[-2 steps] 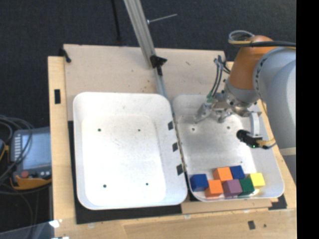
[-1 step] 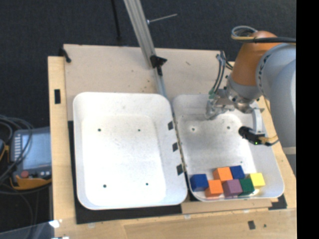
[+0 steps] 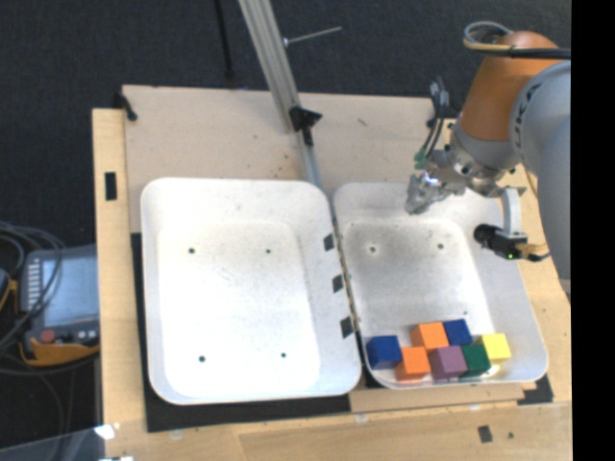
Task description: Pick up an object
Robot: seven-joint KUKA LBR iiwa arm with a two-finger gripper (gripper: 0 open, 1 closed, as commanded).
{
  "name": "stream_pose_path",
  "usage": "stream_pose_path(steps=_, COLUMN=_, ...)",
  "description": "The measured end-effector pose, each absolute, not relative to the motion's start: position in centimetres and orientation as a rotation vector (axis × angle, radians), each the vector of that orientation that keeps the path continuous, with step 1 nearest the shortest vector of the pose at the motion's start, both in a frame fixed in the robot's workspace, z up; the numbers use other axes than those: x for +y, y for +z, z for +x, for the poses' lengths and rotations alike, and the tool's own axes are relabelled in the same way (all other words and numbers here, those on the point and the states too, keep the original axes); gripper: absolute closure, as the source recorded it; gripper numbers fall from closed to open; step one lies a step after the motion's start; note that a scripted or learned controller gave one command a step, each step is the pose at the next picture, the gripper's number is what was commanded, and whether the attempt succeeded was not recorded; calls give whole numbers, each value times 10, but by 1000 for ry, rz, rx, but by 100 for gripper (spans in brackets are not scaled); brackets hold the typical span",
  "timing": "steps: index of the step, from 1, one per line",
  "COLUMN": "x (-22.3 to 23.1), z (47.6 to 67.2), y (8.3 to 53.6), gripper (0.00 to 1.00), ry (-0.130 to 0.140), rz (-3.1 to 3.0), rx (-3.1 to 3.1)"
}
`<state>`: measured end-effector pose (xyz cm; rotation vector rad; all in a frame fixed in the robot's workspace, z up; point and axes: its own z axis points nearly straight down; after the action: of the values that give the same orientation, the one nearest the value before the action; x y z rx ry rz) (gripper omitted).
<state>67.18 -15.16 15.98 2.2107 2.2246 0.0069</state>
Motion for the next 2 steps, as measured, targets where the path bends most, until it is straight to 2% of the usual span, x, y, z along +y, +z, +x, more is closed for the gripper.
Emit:
stream_pose_path(steps=1, x=-147, z=676, y=206, gripper=100, ry=8, rz=2211, rx=2224)
stream_pose_path(steps=2, x=-148, z=677, y=225, gripper=100, ry=5, rz=2210, rx=2229)
